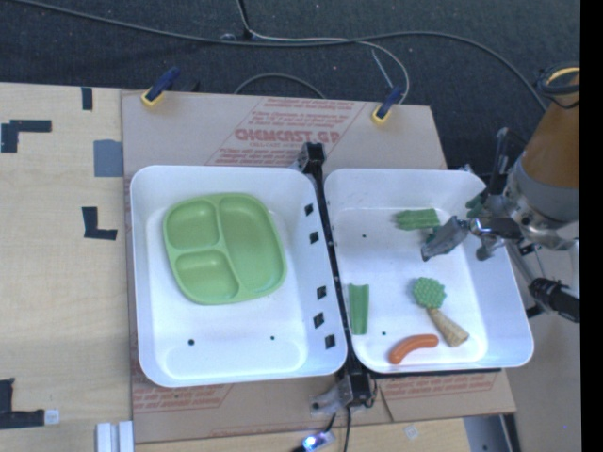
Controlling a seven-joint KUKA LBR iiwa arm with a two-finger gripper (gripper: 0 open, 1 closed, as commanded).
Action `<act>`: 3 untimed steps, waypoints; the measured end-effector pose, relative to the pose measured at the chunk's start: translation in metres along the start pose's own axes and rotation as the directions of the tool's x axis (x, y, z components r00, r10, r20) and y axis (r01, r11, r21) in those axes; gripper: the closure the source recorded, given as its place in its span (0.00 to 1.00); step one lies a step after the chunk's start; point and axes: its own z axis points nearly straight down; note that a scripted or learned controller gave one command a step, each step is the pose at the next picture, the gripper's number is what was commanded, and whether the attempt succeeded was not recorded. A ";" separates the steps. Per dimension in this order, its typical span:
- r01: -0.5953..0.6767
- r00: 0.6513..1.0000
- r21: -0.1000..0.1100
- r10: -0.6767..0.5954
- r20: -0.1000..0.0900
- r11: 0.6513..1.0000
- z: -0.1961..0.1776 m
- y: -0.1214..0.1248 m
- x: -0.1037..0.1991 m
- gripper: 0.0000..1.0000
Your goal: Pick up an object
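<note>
The right bin [490, 342] holds several small toys. A green flat piece [415, 219] lies near its back. A green stick [358, 309] rests by the left wall. A broccoli-like piece with a green head [429, 292] and a tan stem [450, 329] lies toward the front right, and an orange sausage [413, 348] sits at the front. My gripper [441, 241] reaches in from the right and hangs over the bin just right of and below the green flat piece, with nothing seen in it.
The left bin [151, 347] carries a green divided plate [224, 249]. A black divider with clips [325, 271] runs between the bins. The arm's wrist [528, 219] overhangs the right bin's right wall. Cables cross the dark floor behind.
</note>
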 end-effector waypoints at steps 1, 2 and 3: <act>0.003 1.000 -0.011 -0.003 0.002 1.000 -0.005 0.002 0.000 0.00; 0.004 1.000 -0.006 -0.004 0.002 1.000 0.045 0.010 0.006 0.00; 0.004 1.000 -0.005 -0.004 0.001 1.000 0.093 0.016 0.011 0.00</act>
